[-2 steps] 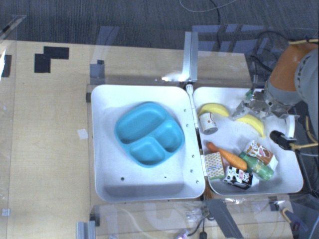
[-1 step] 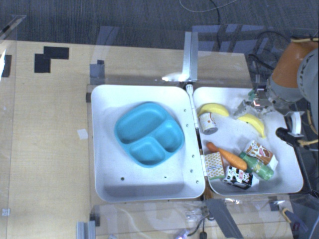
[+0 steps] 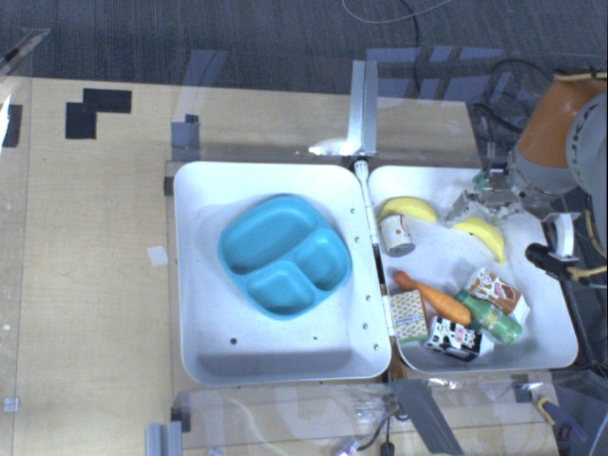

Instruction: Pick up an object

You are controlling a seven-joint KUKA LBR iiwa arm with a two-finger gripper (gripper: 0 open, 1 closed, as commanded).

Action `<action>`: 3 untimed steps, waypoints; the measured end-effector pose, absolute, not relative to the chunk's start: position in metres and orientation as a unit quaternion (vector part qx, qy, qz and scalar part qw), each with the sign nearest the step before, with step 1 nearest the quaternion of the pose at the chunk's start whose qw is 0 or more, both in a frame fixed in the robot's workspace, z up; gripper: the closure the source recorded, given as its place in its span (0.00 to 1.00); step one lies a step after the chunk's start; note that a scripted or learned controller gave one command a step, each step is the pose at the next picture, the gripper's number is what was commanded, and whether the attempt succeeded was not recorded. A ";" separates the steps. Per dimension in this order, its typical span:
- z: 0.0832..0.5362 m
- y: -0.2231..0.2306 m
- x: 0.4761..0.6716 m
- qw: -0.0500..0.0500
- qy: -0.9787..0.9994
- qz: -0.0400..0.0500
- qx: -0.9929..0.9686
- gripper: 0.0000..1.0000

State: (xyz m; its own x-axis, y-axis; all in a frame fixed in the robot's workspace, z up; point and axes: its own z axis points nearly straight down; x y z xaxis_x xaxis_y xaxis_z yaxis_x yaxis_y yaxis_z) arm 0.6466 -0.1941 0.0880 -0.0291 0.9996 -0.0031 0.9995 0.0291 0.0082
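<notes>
- Nothing lifted yet, I judge: the two-finger gripper (image 3: 490,200) hovers at frame right over the curved yellow banana (image 3: 483,235)
- Fingers look spread, pinching nothing
- Closing and lifting remain

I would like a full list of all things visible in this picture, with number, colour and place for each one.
Bins: 2, white, side by side on the bench.
Divided plate: 1, blue, left bin.
Bananas: 2, yellow, far part of right bin.
Small can: 1, lying near the divider, right bin.
Carrot: 1, orange, middle of right bin.
Small packages: several, mixed colours, near part of right bin.
Cable: 1, on the dark floor beyond the bench.
Gripper: 1, grey, over the far right bin, beside the bananas.
</notes>
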 end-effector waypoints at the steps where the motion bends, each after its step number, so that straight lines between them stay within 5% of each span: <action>1: 0.101 -0.193 0.649 0.008 0.719 0.004 0.695 1.00; 2: 0.101 -0.193 0.649 0.008 0.719 0.003 0.695 0.00; 3: 0.088 -0.205 0.624 0.004 0.766 0.002 0.643 0.00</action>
State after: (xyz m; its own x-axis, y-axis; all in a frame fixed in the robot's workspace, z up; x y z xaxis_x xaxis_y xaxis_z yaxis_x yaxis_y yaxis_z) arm 0.6242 -0.2055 0.0882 -0.1742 0.9847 -0.0038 0.9847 0.1742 0.0084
